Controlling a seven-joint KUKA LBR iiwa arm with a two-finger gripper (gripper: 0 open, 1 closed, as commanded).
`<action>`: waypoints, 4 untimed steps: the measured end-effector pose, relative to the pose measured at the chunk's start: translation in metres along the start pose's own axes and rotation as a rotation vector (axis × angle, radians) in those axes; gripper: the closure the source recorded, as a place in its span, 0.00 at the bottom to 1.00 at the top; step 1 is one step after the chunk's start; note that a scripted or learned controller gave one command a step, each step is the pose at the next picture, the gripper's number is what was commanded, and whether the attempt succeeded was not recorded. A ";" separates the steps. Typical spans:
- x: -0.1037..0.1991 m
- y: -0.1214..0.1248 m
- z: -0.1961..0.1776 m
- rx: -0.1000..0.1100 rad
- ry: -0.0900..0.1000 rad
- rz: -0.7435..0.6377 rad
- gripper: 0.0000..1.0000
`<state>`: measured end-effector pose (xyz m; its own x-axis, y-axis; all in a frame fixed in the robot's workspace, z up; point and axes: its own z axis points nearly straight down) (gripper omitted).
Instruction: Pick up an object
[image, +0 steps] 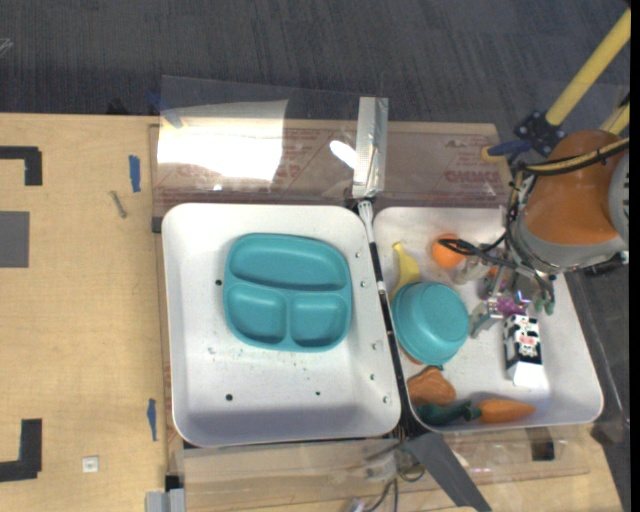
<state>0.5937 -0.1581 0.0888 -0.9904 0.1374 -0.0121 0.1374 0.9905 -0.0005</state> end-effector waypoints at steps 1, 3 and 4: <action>0.003 -0.013 0.000 -0.001 0.002 0.186 0.00; 0.027 0.021 -0.001 0.002 0.002 0.572 0.00; 0.048 0.057 -0.018 0.003 0.010 0.702 0.00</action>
